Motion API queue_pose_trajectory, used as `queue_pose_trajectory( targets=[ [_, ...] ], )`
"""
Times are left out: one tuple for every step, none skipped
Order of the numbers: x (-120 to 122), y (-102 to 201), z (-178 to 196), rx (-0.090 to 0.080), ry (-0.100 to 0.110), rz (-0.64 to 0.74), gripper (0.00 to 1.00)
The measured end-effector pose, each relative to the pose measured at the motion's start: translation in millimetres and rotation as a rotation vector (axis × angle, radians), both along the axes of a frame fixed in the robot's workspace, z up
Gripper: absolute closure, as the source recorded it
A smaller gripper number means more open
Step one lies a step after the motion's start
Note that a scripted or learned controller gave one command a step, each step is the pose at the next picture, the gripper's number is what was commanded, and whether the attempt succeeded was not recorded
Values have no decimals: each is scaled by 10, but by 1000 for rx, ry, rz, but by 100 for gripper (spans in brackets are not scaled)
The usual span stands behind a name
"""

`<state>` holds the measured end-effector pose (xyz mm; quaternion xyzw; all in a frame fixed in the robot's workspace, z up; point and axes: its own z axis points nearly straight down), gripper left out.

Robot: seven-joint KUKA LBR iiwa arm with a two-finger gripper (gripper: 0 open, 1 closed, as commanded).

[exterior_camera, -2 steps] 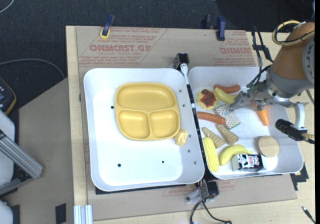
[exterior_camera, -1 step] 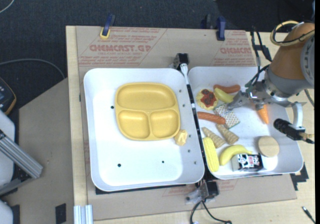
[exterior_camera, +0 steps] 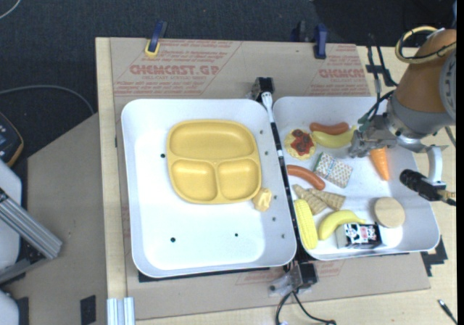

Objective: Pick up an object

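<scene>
My gripper [exterior_camera: 367,142] hangs low over the upper right part of the right bin [exterior_camera: 428,240]. It sits just right of a yellow banana [exterior_camera: 331,139] and a red hot dog [exterior_camera: 330,128], and just left of the top of an orange carrot [exterior_camera: 381,163]. I see nothing clearly held in it. Below it lie a patterned cracker [exterior_camera: 333,169] and a long sausage [exterior_camera: 305,177]. A pizza slice [exterior_camera: 300,143] rests near the bin's left wall.
The lower right bin holds a corn cob [exterior_camera: 306,223], a second banana [exterior_camera: 336,221], a milk carton [exterior_camera: 359,235], a tan round cookie [exterior_camera: 389,211] and a cone [exterior_camera: 321,200]. The left bin [exterior_camera: 145,193] holds a yellow divided plate [exterior_camera: 214,160] and a small yellow piece [exterior_camera: 262,200].
</scene>
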<state>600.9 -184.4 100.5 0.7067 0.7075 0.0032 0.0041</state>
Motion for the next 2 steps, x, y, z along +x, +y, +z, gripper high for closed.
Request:
queue_pose_trajectory(
  targets=[
    [62,-16,446,-1,4,0,100],
    [163,27,1024,-1,3,0,100]
  ],
)
